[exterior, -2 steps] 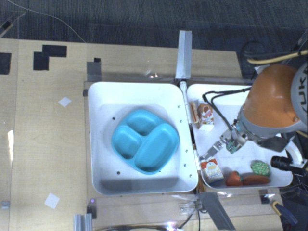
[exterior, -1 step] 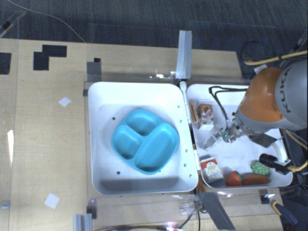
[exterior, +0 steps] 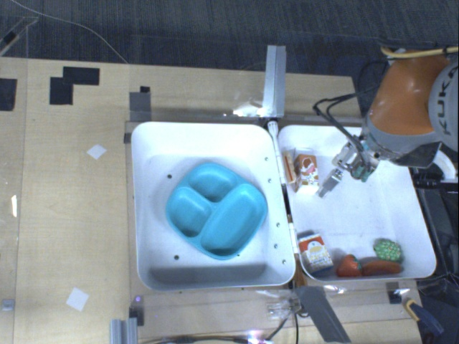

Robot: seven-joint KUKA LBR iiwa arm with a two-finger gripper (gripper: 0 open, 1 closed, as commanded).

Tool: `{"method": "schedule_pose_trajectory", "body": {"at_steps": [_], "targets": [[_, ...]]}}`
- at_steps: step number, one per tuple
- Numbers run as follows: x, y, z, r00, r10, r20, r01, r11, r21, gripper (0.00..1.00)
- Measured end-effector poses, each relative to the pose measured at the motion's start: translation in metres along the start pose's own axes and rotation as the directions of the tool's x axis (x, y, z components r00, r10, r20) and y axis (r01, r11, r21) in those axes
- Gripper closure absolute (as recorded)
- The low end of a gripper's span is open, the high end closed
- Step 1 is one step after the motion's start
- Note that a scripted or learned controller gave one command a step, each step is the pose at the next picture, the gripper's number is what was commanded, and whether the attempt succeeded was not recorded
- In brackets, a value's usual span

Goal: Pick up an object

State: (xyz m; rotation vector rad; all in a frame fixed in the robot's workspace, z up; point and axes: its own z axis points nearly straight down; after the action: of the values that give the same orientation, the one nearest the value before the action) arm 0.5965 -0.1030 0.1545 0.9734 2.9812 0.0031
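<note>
The right bin [exterior: 373, 206] holds a small snack packet [exterior: 304, 170] near its far left wall, a small carton [exterior: 315, 253] at the near left, a red and orange toy vegetable [exterior: 366, 266] along the near wall, and a green knobbly piece [exterior: 387, 249] beside it. My gripper [exterior: 331, 184] hangs over the right bin's far half, just right of the snack packet. Its fingers point down and to the left, with nothing visible between them.
The left bin [exterior: 150, 192] contains a blue divided plate [exterior: 216, 209]. A metal post [exterior: 275, 81] rises behind the seam between the bins. Black cables [exterior: 337, 106] run behind the right bin. The arm's orange band [exterior: 405, 95] looms over the far right corner.
</note>
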Motion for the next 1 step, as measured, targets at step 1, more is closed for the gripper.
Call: {"method": "schedule_pose_trajectory", "body": {"at_steps": [1], "targets": [[-0.0008, 0.0225, 0.0598, 1.000, -0.013, 0.001, 0.013, 1.000, 0.000, 0.00]]}}
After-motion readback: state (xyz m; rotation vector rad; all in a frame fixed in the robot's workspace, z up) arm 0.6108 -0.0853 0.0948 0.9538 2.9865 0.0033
